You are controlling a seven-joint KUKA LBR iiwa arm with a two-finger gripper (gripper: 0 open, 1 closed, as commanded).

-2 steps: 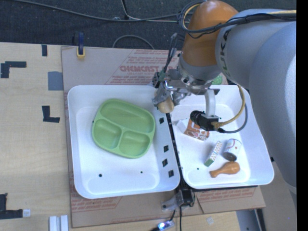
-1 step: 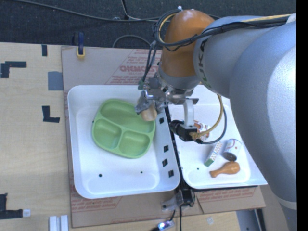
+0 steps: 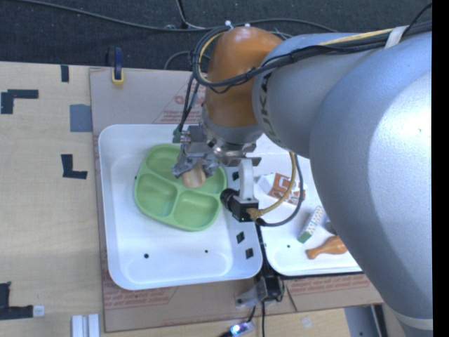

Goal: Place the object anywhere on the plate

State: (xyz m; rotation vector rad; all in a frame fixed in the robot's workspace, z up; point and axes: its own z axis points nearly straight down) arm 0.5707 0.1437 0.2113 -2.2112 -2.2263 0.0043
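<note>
Grey arm (image 3: 365,132) overhead, gripper (image 3: 194,168) pinching a tan object (image 3: 193,177) above the green plate (image 3: 175,192).

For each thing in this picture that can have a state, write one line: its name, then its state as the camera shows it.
green plate: flat in the left bin, tilted askew, three compartments.
gripper: low over the plate's right part.
tan object: at the gripper's tip, over the plate; grip unclear.
left bin: holds the plate.
right bin: holds several small items.

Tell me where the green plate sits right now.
The green plate lies in the left white bin, toward its upper half, directly under the tool, whose tip hovers over the plate's upper right compartment.
</note>
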